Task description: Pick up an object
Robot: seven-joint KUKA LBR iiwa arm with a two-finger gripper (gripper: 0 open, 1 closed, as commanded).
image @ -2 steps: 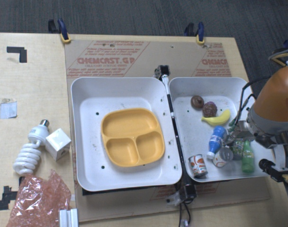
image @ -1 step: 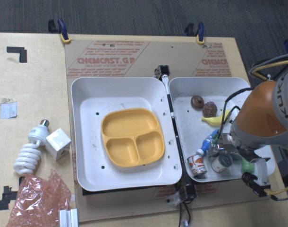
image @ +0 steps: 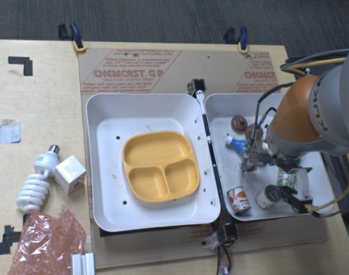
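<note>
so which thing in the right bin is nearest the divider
The can, lying at the bin's front-left corner; the blue piece and brown ball sit further right.

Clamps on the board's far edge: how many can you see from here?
2. One clamp sits at the far left corner of the brown board; the other clamp sits at the far right corner, above the right bin. Others may be hidden behind the arm.

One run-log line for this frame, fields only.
arm: over right bin | gripper: low among items | nearby: blue item, can | left bin: yellow tray | grasp: unconfirmed
</note>
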